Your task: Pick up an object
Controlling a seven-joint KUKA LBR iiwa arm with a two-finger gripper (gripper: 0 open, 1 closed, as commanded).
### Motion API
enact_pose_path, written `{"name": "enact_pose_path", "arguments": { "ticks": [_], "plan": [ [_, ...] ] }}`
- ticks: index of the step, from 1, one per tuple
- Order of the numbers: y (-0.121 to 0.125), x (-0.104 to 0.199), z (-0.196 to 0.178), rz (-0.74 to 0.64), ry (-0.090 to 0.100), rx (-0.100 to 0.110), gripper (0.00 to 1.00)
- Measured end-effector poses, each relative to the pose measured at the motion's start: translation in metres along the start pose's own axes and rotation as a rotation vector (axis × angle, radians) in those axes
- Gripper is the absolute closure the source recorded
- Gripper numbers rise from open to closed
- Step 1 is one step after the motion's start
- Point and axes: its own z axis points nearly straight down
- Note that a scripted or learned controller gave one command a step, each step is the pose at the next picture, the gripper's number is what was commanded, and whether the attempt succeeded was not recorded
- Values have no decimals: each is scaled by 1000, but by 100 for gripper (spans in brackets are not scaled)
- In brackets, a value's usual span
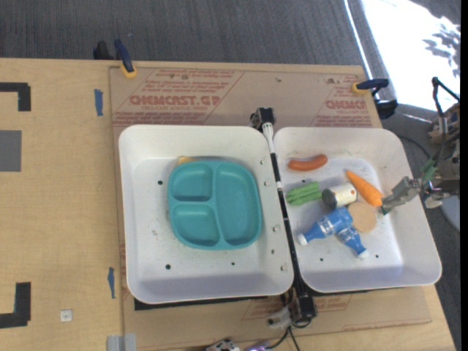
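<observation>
Camera view: my fingers (389, 199), released and empty, sit just beside the carrot (364, 187), which lies at ten o'clock, long axis diagonal.

Red print reading "CHEMCAST GP" stands on the brown paper sheet (219, 93) that lies under the two white bins (139, 196), just beyond the far edge of the left bin. The same red wording begins again on the sheet beyond the right bin, cut off after "CHEMCA". Smaller red lines above and below each mark are too small to read.
</observation>
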Motion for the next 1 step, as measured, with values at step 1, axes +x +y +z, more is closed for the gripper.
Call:
{"name": "enact_pose_path", "arguments": {
  "ticks": [1],
  "plan": [
    [52, 12, 133, -25, 1, 2, 0]
  ]
}}
